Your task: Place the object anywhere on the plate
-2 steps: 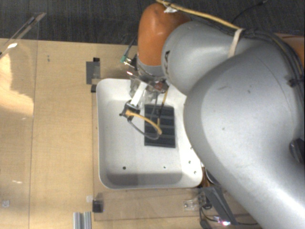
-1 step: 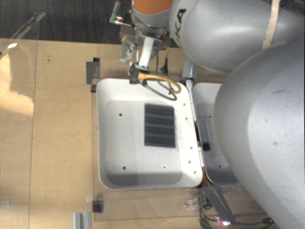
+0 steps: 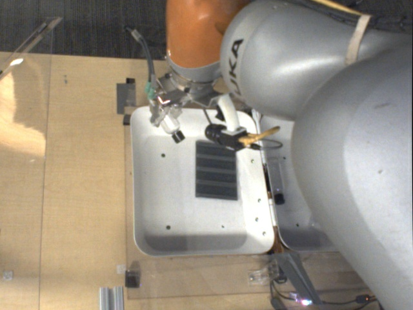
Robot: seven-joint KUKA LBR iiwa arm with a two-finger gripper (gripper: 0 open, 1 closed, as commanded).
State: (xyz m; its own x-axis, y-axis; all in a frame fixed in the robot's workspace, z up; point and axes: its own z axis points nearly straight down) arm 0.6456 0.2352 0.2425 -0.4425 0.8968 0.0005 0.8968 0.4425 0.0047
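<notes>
The grey arm (image 3: pixel 335 141) comes in from the right and covers a big part of the view. Its orange band (image 3: pixel 193 31) is at the top, over the far edge of the left bin (image 3: pixel 161 199).

The gripper (image 3: pixel 167 127) hangs under this band, above the far left corner of the left bin, near the rim. It looks small and blurred, so it is not possible to tell if it is open or closed. No thing can be made out in its grasp.

The slab (image 3: pixel 216 170), dark grey with ribs across it, lies flat on the floor of the left bin. It is about in the middle of the bin, a little toward the far side and the right wall. It is apart from the gripper, to the right of it and nearer to the camera, and it does not touch any wall.

The right bin (image 3: pixel 293 234) is mostly hidden under the arm. Close to its left wall there is a small dark thing (image 3: pixel 279 199), too small to say what it is.

Both bins stand on the wooden bench (image 3: pixel 64 173). A black clamp (image 3: pixel 127 95) sits at the far left corner of the left bin.
</notes>
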